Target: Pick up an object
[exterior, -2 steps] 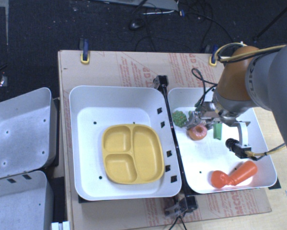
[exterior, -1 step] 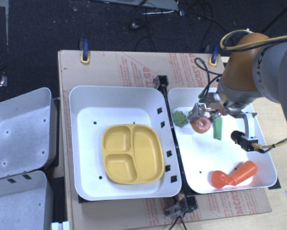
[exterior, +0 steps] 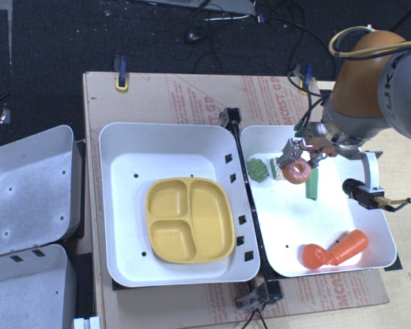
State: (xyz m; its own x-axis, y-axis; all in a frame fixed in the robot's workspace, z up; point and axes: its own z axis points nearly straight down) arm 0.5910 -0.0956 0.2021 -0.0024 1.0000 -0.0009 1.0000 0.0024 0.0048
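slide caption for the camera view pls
Gripper over the right bin at a pink ring; yellow tray in left bin.

The robot's gripper (exterior: 296,162) is over the right bin (exterior: 287,262), right at a pink ring (exterior: 298,172). A green bumpy ball (exterior: 258,169) sits just beside it. A green stick (exterior: 312,184) and an orange toy (exterior: 333,249) lie there too. The left bin (exterior: 123,184) has a yellow tray (exterior: 190,219).
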